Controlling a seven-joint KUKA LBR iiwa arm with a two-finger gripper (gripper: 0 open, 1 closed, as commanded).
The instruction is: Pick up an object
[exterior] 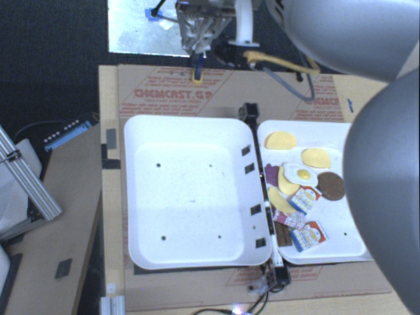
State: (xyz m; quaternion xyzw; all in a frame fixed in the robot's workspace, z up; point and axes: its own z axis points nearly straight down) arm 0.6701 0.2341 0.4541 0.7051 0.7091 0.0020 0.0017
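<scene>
While raised beyond the left bin (190,195), the jaws (197,67) pinch a yellow piece (197,77).

Bench (79,195) tan, covered mid-frame by a brown cardboard sheet (170,90) with red print. Two white bins sit side by side on the cardboard: left bin (190,189) centre frame, right bin (341,251) at right, touching along a black clipped seam. Shiny metal plate (134,15) upper left.

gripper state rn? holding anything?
Gripper: raised above the bench behind the bins; a small yellow object sits at its fingertips, apparently held.
</scene>
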